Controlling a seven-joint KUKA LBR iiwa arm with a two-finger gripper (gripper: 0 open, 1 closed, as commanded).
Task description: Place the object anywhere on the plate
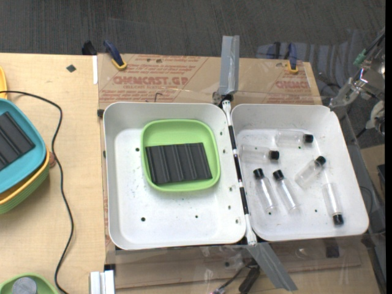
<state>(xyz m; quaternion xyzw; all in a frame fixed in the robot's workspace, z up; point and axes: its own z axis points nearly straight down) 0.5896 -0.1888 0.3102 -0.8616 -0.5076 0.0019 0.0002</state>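
Six vials (283,190) right bin (349,164), green plate (179,133) left bin (122,182)

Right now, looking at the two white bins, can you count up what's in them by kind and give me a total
Green plates: 1, the green plate in the left bin.
Dark ribbed inserts: 1, the dark ribbed insert on the plate.
Clear vials with black caps: 6, for example this vial, loose in the right bin.
Total: 8
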